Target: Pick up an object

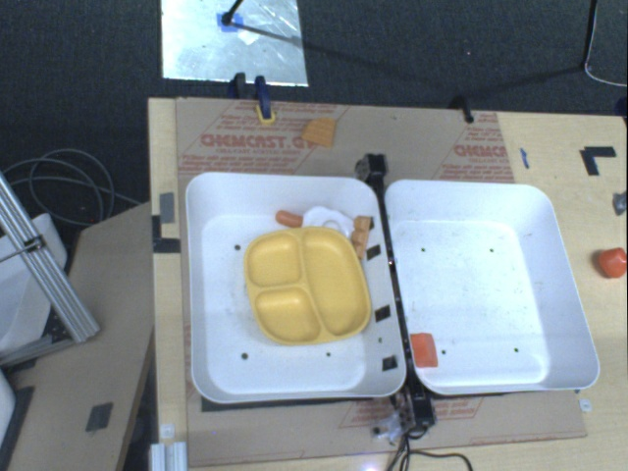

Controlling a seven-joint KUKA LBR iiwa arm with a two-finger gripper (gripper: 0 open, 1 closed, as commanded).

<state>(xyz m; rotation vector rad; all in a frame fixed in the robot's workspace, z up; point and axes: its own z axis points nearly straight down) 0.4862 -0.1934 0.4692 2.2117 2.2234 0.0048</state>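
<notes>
Camera view, contents as we find them:

1. Left white bin [208, 263]. It holds a yellow three-compartment plate [306, 287] lying flat near its middle. Along the plate's far edge we list a small orange sausage-shaped piece [288, 219], a white item [325, 219] partly hidden by the plate, and a small tan block [362, 231] close to the bin's right wall.

2. Right white bin [554, 263]. It holds one orange-red block [423, 349] in the near left corner, just beside the wall shared with the left bin.

3. Bench [549, 140], covered by printed cardboard. A tan piece [319, 131] lies beyond the left bin, near a blue clamp [262, 94] at the far edge. A second orange-red item [610, 261] sits on the bench to the right of the right bin, apart from it.

4. Floor beyond the bench: a shiny metal sheet [234, 26].

5. Claw: state we cannot tell.
</notes>
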